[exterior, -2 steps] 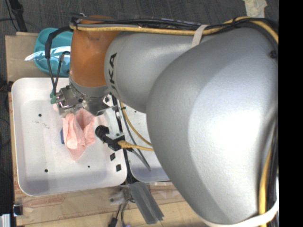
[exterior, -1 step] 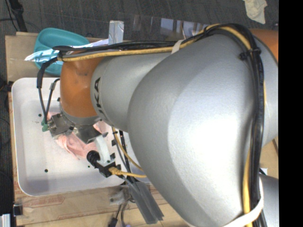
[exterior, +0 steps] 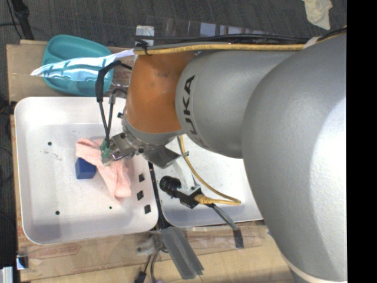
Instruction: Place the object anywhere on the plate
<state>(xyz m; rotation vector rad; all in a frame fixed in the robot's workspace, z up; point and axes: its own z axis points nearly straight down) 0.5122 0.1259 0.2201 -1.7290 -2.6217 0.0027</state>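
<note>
From above, the grey arm (exterior: pixel 247 87) with its orange band reaches in over the left bin (exterior: pixel 35 217). A pink cloth (exterior: pixel 115 173) lies crumpled near the middle of that bin, one end trailing toward the bin's near right corner. A small blue block (exterior: pixel 85 168) sits touching the cloth's left side. The gripper (exterior: pixel 109 152) hangs right over the cloth; whether it is spread or pinching, I cannot tell.
</note>
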